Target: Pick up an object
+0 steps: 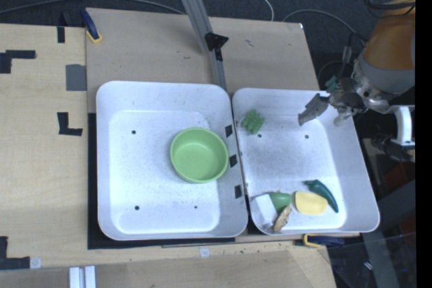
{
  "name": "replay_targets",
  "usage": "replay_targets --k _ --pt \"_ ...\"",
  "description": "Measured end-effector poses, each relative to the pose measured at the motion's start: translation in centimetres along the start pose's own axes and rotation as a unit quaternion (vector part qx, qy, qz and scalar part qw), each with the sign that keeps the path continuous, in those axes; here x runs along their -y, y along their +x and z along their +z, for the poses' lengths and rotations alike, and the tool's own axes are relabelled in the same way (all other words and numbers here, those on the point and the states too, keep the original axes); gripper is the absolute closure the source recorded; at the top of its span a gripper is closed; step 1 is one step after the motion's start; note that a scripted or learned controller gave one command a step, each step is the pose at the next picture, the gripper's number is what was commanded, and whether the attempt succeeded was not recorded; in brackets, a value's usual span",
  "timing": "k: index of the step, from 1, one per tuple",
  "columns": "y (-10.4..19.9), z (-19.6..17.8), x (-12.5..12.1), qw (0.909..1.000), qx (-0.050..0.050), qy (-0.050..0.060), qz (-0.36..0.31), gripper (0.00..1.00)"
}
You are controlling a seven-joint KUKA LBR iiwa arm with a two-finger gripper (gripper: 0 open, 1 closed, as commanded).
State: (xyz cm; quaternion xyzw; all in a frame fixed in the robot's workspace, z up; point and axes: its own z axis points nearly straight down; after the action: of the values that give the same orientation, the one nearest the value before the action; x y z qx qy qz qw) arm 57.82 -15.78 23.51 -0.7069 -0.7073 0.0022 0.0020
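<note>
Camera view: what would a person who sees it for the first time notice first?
Most likely the green bowl, which sits alone near the middle of the left bin. Next, the cluster of small items in the near corner of the right bin, with a yellow piece among them, and a small green block near its far left corner. The gripper hangs over the right bin's far right side.

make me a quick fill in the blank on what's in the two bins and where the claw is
1. The green bowl sits in the ____ bin.
2. The small green block lies near the right bin's top ____ corner.
3. The yellow object lies just ____ of the dark green object near that bin's bottom edge.
4. The claw hangs over the ____ bin.

Missing words: left; left; left; right
</note>
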Motion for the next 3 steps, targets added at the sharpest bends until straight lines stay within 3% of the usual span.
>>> replay_targets --k 2,3 --pt "1.5 12.2 0.2 1.0 -0.001 0.001 0.0 0.0" --pt "1.5 10.9 0.0 1.0 -0.001 -0.001 -0.001 1.0"
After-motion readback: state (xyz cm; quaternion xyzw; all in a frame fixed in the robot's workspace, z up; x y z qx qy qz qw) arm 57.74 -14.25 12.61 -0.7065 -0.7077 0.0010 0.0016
